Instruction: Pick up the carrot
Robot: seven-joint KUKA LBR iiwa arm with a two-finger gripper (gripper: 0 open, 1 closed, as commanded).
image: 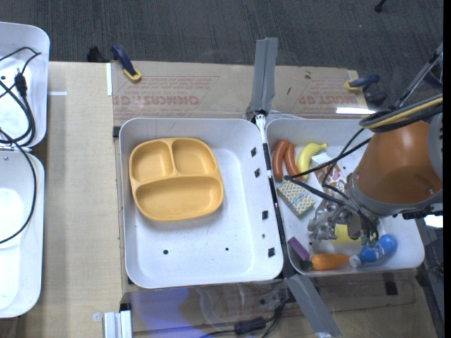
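Arm over the right bin, carrot lying at the bin's near edge.

The carrot (330, 261) lies on its side along the front wall of the right bin (412, 258), between a purple block (299, 250) and a blue bottle (373, 251), and nothing grips it. The gripper (326, 225) hangs just above and behind it, over a yellow object; whether it is apart or together cannot be told. Farther back in this bin lie a hot dog (284, 159), a banana (308, 156) and a small patterned box (296, 198). The left bin (204, 259) holds a yellow divided plate (175, 178).
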